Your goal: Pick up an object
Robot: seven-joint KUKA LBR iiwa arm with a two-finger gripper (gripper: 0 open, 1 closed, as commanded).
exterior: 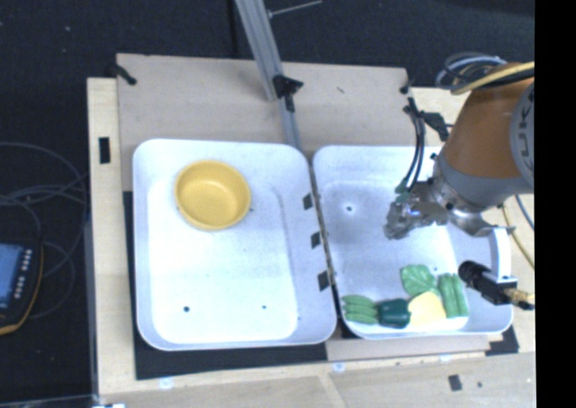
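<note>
Two white bins sit side by side on the desk (pixel 108 217). The left bin (pixel 225 307) carries a yellow bowl (pixel 213 194) near its far left corner. The right bin (pixel 360 181) holds a cluster of small items against its near edge: green pieces (pixel 416 277), a dark green block (pixel 393 312) and a yellow piece (pixel 427 309). The gripper (pixel 400 222) hangs above bare floor of the right bin, apart from the cluster; whether it is apart or together cannot be told, and nothing is seen in it. Judgement: approach stage, no pick made. The next move calls for travel toward the near edge and descent onto one item.
</note>
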